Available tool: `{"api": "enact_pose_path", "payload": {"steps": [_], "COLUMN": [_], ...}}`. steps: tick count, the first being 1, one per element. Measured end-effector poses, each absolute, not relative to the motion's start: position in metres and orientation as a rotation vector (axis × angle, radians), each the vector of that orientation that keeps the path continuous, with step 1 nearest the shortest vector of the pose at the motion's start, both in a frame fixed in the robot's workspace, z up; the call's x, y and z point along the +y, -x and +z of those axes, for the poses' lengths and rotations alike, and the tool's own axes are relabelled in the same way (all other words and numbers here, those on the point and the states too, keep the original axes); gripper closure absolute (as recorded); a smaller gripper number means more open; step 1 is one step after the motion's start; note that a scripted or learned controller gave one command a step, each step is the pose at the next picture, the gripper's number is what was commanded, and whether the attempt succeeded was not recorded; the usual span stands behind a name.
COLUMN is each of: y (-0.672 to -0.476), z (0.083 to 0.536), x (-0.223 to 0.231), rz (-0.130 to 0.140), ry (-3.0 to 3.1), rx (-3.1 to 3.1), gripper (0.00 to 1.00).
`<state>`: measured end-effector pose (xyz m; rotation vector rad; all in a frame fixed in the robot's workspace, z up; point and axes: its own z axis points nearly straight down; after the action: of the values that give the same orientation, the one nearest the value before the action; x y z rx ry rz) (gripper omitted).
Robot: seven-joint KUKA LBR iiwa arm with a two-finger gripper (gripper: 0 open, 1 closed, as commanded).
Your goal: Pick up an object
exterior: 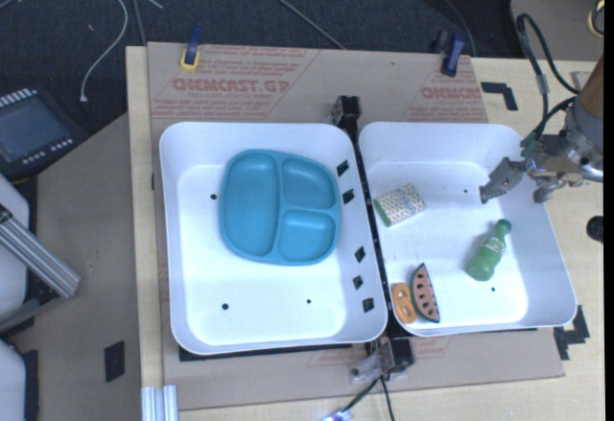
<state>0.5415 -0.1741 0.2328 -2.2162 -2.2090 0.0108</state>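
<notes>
Below hand (526, 177), apart: green bottle (488, 251).

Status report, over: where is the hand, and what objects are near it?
Hand over right bin's far edge, holding nothing. Green plastic bottle nearest, lying free. Path clear.

The arm (587, 127) reaches in from the right edge, its gripper (523, 177) poised low with both fingers spread apart, nothing between them.

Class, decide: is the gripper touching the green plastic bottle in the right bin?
Apart. The camera view shows bare white bin floor between the gripper and the green plastic bottle.
</notes>
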Motion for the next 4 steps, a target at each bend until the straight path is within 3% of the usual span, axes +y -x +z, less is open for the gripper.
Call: {"api": "enact_pose_path", "payload": {"steps": [1,3,4], "y": [-0.544,-0.542,-0.542], "z": [0.239,0.115,0.083], "x": [-0.174,-0.167,-0.166], "rz": [0.0,0.004,0.003], "ry": [2.22,2.216,2.217], "rx": [-2.221,-2.215,-2.217], "gripper": [0.0,0.0,0.0]}}
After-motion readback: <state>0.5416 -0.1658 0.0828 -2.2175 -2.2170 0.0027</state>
